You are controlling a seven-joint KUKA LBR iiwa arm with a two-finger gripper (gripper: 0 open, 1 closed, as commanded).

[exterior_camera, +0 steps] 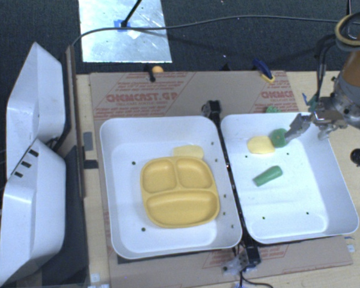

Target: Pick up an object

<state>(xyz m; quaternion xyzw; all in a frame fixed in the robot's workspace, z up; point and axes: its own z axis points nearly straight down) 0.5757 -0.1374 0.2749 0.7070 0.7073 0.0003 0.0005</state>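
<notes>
In the right bin lie a pale yellow rounded piece, a small green lump touching its right side, and a green cylinder nearer the middle. My gripper hangs over the bin's upper right part, just right of the green lump. It is open with nothing between its fingers. The left fingertip is right beside the green lump. The arm's orange band shows at the top right.
The left bin holds a yellow divided plate and a pale yellow flat piece behind it. A black divider clip sits between the bins. White housings stand at the far left.
</notes>
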